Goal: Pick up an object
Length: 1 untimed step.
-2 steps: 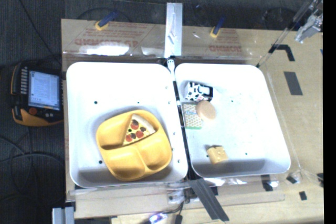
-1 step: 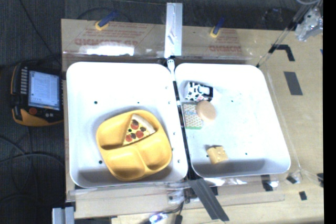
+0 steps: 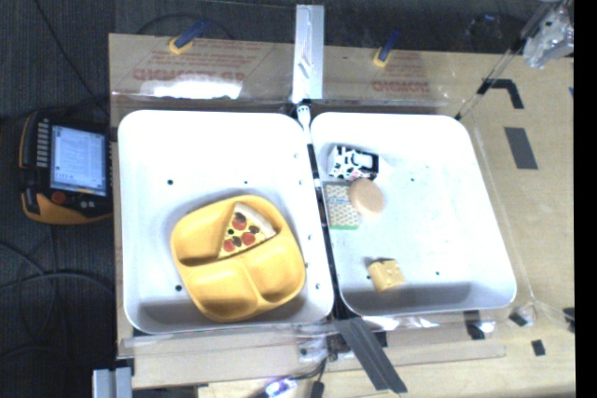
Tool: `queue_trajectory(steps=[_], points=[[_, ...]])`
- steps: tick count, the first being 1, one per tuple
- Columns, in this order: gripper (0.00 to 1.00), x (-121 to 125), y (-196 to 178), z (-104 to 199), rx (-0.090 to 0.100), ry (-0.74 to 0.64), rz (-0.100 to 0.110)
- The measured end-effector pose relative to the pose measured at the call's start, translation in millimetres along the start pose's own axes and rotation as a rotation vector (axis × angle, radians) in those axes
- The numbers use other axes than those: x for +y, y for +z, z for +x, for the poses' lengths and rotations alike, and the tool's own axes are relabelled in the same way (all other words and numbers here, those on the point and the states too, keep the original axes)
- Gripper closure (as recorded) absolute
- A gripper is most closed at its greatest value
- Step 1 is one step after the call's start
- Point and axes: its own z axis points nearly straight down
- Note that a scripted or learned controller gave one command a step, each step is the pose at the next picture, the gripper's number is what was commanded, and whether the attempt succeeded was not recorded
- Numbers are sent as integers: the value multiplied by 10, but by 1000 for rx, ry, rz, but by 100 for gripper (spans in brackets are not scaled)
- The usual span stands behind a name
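Several small things sit in the right bin (image 3: 485, 200): a tan block (image 3: 386, 274) near its front edge looks light and stiff, easiest taken across its flat sides; the arm's fingers cannot be told.

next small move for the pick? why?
Probably bring the end effector in over the right bin and line it up above the small tan block. That block sits apart near the bin's front, while the round tan piece touches the green packet by the divider, so it looks like the cleanest target.
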Motion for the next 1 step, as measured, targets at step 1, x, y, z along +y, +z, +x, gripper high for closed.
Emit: queue_trajectory(steps=[1], points=[[100, -46, -83, 9, 2, -4, 7]])
